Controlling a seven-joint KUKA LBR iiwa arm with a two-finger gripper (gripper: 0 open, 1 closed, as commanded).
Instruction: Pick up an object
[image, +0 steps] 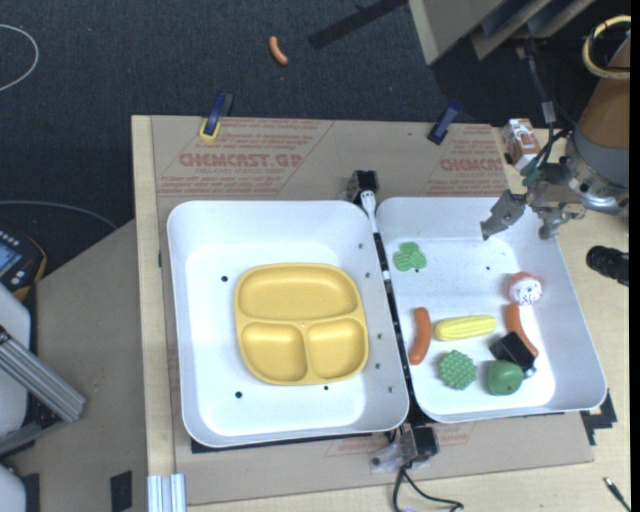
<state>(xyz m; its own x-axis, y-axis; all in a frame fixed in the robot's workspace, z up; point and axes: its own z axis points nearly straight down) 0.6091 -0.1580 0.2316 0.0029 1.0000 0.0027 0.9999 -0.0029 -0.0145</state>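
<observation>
Closest to the lens is just the clip (418, 441) and its cable at the front edge between the bins, nothing to do with the job. So, starting at the claw (522, 226): it hangs over the back right corner of the right bin (585, 345) with both fingers spread wide and nothing between them, so no pick yet. Nearest candidates are the ball (525, 291), just in front of it by the right wall, and the leaf (409, 258) off toward the divider. I'd go for the leaf or the corn (465, 327), tbh, since each sits with free floor around it; the ball looks like it'd roll out of a pinch, and it's close to the wall. Whatever it picks, I'd line the fingers across the short side and come straight down. Avoid the front right cluster: a sausage (520, 328), a black block (514, 351) and a green fruit (504, 378) are all touching or overlapping, so a finger would probably land on a neighbour. Further left there's a second sausage (420, 334) beside the corn and a bumpy green piece (458, 370) in front of it. Over in the left bin (190, 300) is one yellow tray (300, 322) with three compartments.
</observation>
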